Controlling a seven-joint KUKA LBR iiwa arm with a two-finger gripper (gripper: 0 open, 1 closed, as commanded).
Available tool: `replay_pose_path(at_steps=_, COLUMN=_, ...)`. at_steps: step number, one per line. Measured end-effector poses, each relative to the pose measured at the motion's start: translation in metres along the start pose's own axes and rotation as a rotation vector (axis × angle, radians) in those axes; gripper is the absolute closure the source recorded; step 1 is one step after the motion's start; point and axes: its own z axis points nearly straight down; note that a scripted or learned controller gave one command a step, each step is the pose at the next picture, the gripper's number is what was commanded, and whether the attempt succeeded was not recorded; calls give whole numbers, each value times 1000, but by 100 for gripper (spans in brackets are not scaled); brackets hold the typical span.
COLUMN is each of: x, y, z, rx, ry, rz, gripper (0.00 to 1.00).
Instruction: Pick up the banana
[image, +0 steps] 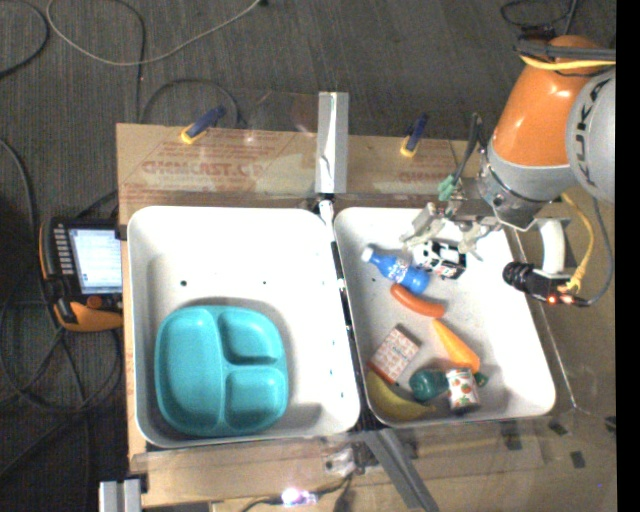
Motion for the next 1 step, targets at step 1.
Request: replay_pose_path(at_steps=1, x=-25, y=-52, z=158, rx=-12, ry=-2, rz=148, gripper=0)
